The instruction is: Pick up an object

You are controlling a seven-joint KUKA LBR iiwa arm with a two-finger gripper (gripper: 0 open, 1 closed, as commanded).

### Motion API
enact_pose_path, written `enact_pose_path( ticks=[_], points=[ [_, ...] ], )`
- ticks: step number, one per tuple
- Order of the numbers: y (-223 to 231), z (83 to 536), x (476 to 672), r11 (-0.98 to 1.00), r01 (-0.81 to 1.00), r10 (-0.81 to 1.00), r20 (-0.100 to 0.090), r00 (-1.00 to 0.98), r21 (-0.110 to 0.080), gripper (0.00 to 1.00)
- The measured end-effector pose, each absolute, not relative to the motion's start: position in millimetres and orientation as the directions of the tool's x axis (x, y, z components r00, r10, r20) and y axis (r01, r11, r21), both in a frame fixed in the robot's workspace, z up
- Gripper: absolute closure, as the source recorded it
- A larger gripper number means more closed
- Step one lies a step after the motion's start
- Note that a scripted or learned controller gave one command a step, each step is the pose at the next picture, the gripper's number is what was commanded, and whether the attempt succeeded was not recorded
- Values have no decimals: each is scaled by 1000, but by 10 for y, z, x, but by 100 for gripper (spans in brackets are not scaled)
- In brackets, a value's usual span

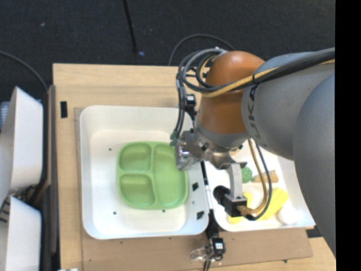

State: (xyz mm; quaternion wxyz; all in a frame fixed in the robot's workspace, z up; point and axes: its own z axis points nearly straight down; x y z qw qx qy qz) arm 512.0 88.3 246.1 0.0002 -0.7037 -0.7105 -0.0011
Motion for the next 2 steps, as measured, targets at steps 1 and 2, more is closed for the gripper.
enact_pose_path(
  ticks=[1,2],
  points=[
    [832,2387,5108,0,1000,1000,-1,0,0,100],
    [832,2390,5109,0,1000,1000,-1,0,1,0]
  ],
)
